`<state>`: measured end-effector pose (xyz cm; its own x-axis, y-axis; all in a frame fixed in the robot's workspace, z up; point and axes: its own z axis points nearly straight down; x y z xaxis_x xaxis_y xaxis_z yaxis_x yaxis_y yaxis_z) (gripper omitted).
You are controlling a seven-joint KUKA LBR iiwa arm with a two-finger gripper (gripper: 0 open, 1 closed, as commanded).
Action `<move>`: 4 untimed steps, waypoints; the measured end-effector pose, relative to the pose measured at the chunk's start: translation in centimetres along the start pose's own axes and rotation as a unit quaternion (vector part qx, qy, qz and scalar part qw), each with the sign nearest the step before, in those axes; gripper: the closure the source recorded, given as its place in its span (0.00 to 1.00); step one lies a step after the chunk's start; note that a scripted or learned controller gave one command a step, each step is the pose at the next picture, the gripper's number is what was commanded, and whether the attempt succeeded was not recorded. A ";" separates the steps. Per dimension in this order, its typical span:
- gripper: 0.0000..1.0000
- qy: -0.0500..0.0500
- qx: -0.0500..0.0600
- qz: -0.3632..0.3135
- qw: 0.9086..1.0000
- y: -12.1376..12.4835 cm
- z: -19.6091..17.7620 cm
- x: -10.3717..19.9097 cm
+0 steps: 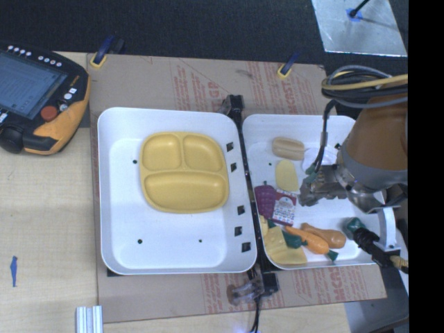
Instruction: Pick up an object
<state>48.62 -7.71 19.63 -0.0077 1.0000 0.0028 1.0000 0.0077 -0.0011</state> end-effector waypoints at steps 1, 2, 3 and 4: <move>0.00 -0.001 0.001 0.002 1.000 0.2 0.5 -0.3; 0.00 -0.004 -0.002 0.002 1.000 5.1 10.6 -2.4; 0.00 0.000 0.003 0.003 1.000 -1.3 10.5 -6.3; 0.00 -0.002 -0.005 -0.002 1.000 11.2 10.3 -2.6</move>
<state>59.83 -10.17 9.33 -0.0111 0.9999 -0.0011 0.9999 0.0111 0.0087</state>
